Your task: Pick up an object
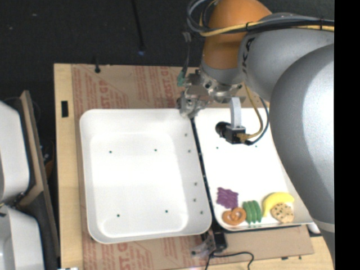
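Down at the near corner of the right-hand shallow white plastic bin (247,167), five small toy pieces sit bunched together, one of each. There's an orange pretzel-shaped ring (233,216) and a green ridged piece (253,211) just beside it. Next comes a tan cookie-shaped disc with dark specks (282,212), with a yellow banana-shaped curve (278,198) touching its far side. A purple knobbly lump (227,196) sits just behind the pretzel ring. All five look like matte, moulded playthings, and every one of them lies loose on the bin floor.

Just in front of the bins, a small black gadget with a thin cable (216,242) lies on the surface. Over to the left is the second shallow white bin (84,128), glossy and round-cornered, showing four tiny dark dots on its floor. That makes two bins side by side, their long walls touching.

Further back now, the hand (189,106) hangs over the far end of that shared wall, well apart from the toy cluster. Whether it is open or closed cannot be told from here, and no toy is seen in its grasp. Above it rise the orange band (230,21) and the big smooth grey arm (304,94), reaching in from the right.

Underneath everything, the surface (67,207) is a pale wooden board topped with brown cardboard (129,89) printed in red lettering. Beyond its far edge the room goes dark, with a black speckled floor (67,21).
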{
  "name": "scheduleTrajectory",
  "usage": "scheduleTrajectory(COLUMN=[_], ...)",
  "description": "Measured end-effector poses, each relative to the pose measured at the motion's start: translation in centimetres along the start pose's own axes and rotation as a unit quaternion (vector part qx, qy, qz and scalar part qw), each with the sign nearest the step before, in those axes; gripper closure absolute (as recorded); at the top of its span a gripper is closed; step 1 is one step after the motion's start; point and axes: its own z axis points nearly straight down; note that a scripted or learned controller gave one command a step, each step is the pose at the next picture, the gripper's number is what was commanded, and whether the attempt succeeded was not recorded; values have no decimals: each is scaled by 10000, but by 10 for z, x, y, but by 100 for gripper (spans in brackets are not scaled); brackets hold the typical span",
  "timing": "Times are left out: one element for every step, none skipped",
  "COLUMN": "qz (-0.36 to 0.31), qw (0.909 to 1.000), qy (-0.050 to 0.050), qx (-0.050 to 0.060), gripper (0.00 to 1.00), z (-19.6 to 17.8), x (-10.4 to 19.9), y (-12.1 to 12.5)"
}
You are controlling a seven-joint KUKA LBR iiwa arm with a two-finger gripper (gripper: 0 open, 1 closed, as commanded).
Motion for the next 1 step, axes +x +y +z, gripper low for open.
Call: scheduleTrajectory(qz=[0], qw=[10000], qy=[2], qx=[-2], gripper=[100], z=[-1], x=[45], y=[-1])
